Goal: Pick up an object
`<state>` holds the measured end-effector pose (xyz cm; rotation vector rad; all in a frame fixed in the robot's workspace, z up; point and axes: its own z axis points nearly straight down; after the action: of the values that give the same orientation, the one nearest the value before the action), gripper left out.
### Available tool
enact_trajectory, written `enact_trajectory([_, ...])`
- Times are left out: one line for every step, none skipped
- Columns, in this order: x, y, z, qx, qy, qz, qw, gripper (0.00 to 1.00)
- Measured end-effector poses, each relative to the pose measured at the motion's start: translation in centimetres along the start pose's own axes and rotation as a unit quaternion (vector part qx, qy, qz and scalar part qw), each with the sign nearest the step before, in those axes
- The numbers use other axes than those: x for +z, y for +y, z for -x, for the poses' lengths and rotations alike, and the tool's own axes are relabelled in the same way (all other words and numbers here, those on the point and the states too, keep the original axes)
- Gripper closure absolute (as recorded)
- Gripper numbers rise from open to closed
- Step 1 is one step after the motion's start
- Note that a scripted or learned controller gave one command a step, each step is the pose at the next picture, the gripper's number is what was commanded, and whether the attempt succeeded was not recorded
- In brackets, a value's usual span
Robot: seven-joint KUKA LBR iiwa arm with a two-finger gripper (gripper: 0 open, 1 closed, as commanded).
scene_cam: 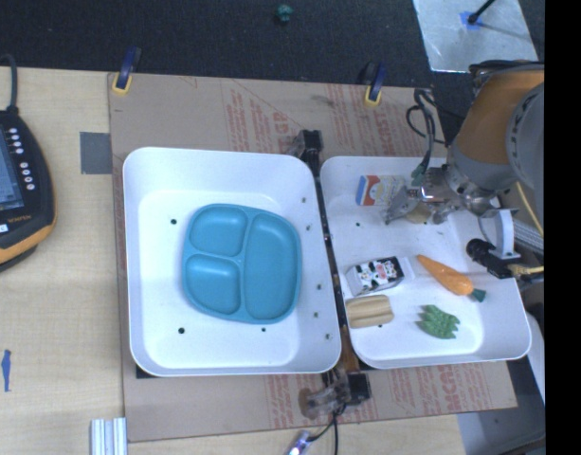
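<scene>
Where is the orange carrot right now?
The carrot lies in the right bin, toward its right side, with the green toy just below it and the black-and-white card to its left.

Single fixed camera above the bench [63,349], looking down at a slant from moderate height on the left bin [148,330] and right bin [503,344], with the arm [499,112] entering from the right.
</scene>
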<state>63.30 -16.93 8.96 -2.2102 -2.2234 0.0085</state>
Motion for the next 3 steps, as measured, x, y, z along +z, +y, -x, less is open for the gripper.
enact_trajectory([-0.1, -6.6, -4.5, 0.001, 0.000, 0.002, 1.0000, 0.00])
enact_trajectory([-1.2, -6.6, -4.4, 0.000, -0.001, 0.001, 1.0000, 1.00])
enact_trajectory([-1.2, -6.6, -4.4, 0.000, -0.001, 0.001, 1.0000, 0.00])
